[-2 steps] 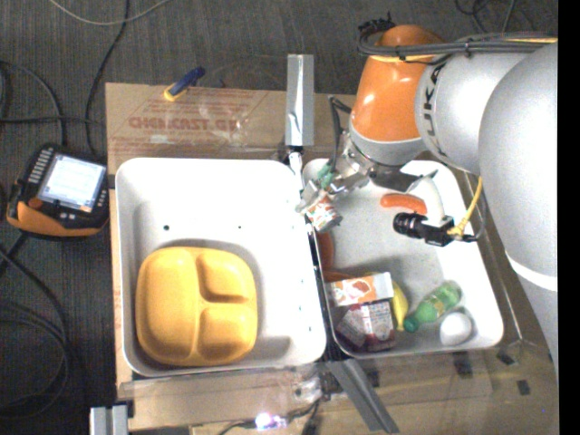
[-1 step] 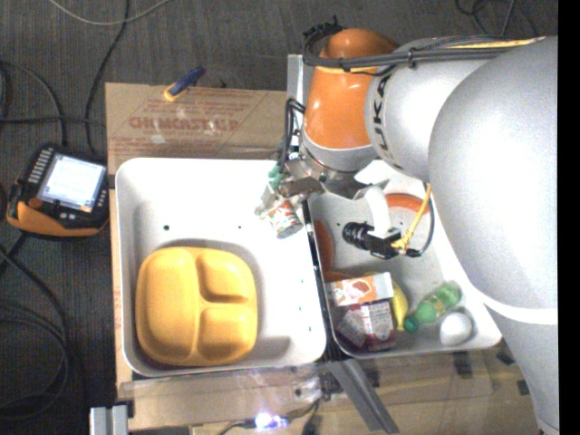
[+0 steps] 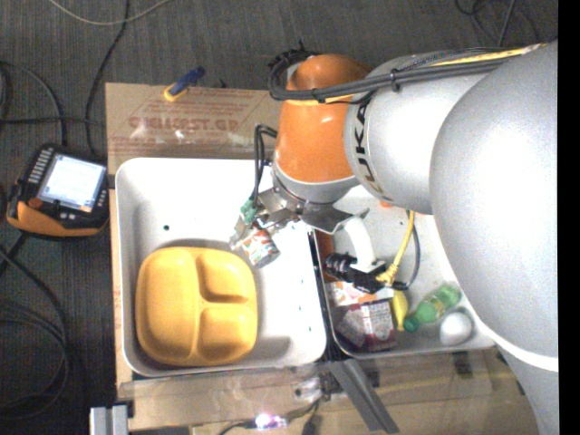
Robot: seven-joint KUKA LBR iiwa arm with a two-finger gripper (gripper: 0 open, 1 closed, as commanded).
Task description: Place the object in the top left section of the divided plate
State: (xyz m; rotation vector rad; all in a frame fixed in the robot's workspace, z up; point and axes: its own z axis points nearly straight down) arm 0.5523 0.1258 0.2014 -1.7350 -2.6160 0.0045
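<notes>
A yellow divided plate (image 3: 197, 306) lies in the left white bin (image 3: 154, 193), towards its front left. Just past the plate's upper right corner hangs a small packet (image 3: 256, 243) with red, white and green print. My gripper (image 3: 258, 223) is right over that packet, under the orange band of the arm (image 3: 313, 143), which comes in from the right. The packet looks to be at the fingertips, but the wrist hides how the fingers stand.
The right bin (image 3: 458, 352) holds a dark red snack bag (image 3: 367, 324), a green bottle (image 3: 433, 304), a white ball (image 3: 455, 327) and a yellow item. A teach pendant (image 3: 62, 191) lies left of the bench. A blue-and-yellow tool (image 3: 184, 83) rests on the cardboard behind the bins.
</notes>
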